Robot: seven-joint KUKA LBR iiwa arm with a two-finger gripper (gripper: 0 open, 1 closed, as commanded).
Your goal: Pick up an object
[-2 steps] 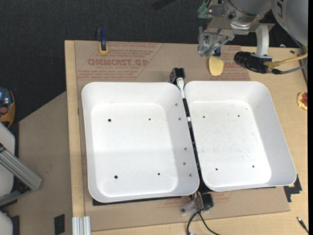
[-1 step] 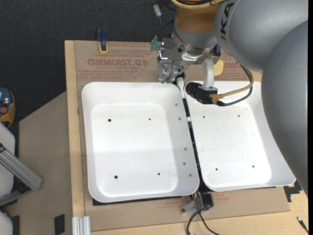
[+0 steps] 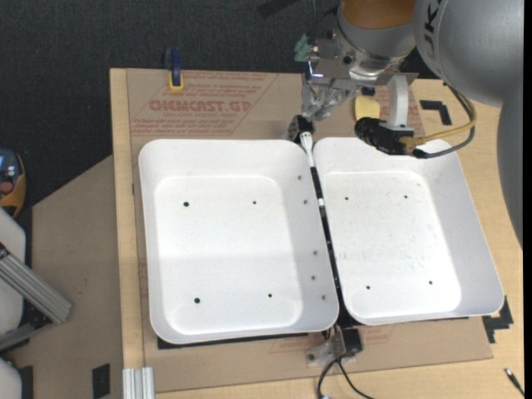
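My gripper (image 3: 318,105) hangs under the orange-banded wrist, over the far rim where the two bins meet. Its tips are just above a small black and white piece (image 3: 301,130) at the top of the seam. I see nothing between them. The left bin (image 3: 155,223) and the right bin (image 3: 470,223) show bare white floors with a few small dark dots.
A brown board with red lettering (image 3: 204,102) lies under both bins. A blue and yellow clamp (image 3: 174,67) stands at its far left edge. A dark seam (image 3: 322,223) runs between the bins. A small connector with a cable (image 3: 342,344) sits at the front. A metal rail (image 3: 33,293) is at the left.
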